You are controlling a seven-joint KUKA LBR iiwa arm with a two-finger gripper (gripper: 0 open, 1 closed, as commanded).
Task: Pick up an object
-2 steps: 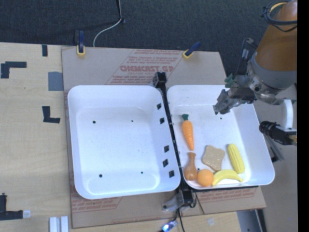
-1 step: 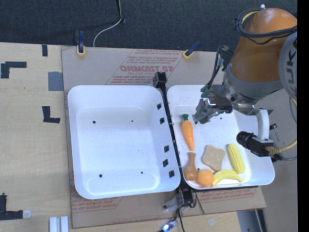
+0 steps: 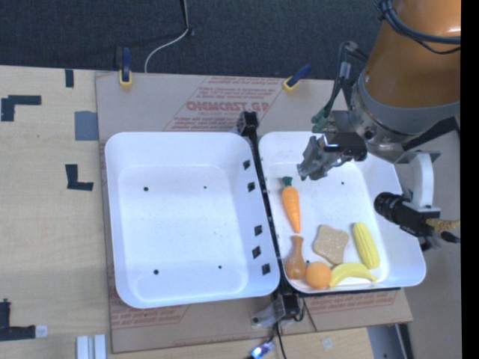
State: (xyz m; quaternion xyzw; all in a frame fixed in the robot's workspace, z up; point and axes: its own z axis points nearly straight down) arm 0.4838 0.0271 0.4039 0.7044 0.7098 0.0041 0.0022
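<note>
Two shallow white bins are seen side by side on the surface [image 3: 45, 200], on a cardboard sheet [image 3: 217, 107]. The left bin [image 3: 179, 215] is seen beside the right bin [image 3: 389, 193], in which a handful of toy foods is gathered toward the near edge. A carrot [image 3: 291, 207] is laid lengthwise close to the divider between the bins, its green top pointed away from the camera. Nearer the front, a small tan gourd-shaped piece [image 3: 296, 259] is placed beside an orange [image 3: 318, 275], which is touched by a banana [image 3: 350, 274]. A slice of bread [image 3: 331, 244] is set just behind these, and a corn cob [image 3: 365, 245] is laid to its right.

The gripper [image 3: 314, 167] is held above the far part of the right bin, just behind the carrot's top and apart from it. Nothing is seen between its fingers; whether they are spread or closed cannot be told.
</note>
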